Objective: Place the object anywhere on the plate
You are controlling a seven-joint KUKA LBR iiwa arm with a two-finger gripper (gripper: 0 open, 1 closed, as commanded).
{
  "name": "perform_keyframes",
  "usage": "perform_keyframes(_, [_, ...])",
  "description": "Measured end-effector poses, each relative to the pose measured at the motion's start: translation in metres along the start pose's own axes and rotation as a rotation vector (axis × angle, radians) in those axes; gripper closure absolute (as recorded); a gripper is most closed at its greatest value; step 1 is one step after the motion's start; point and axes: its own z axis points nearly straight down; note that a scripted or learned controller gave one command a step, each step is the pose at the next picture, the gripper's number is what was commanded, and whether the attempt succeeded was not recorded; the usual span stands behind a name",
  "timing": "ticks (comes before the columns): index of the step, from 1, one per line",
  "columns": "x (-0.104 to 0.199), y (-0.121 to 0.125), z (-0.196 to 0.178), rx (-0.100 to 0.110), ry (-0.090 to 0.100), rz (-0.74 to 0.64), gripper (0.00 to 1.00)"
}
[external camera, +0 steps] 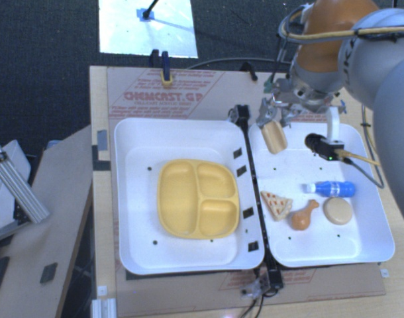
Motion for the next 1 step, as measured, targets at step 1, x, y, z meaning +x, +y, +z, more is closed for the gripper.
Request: perform_keyframes(1, [0.0573,-0.0156,0.0071,0.002,0.001,-0.002,1.0])
